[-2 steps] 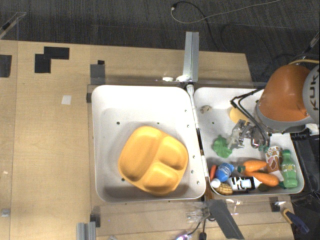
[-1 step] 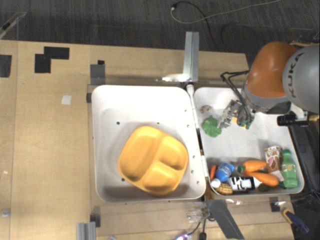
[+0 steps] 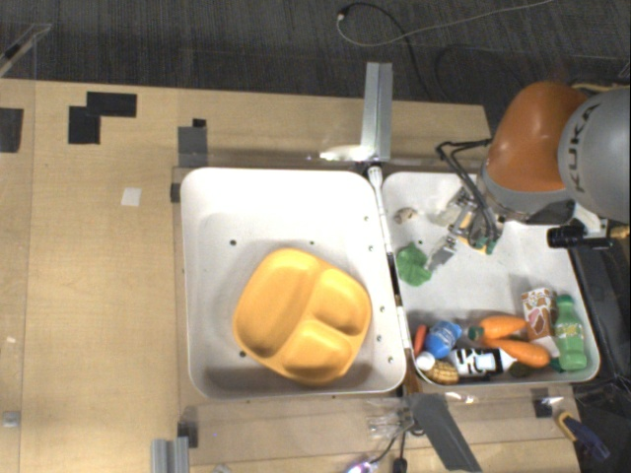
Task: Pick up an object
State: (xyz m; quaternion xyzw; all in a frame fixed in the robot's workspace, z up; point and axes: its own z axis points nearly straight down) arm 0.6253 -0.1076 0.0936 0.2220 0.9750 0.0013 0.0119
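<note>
My gripper [image 3: 449, 231] hangs over the upper middle of the right bin [image 3: 513, 274], reaching in from the right under the orange-banded wrist. It is open, and nothing sits between its fingers. A green crumpled object [image 3: 414, 265] lies just below and left of the lower fingertip [image 3: 441, 255], near the bin's left wall. A small white object [image 3: 404, 215] lies to the upper left of the gripper. Along the bin's front edge lie two carrots [image 3: 513, 340], a blue item [image 3: 444, 336], a black and white bottle [image 3: 478, 362], a green bottle [image 3: 569, 335] and a small carton [image 3: 537, 310].
The left bin [image 3: 212, 225] holds a large yellow divided plate [image 3: 301, 313]. A metal post [image 3: 378, 111] stands behind the divider between the bins. Cables run from the wrist and across the dark floor behind the bench.
</note>
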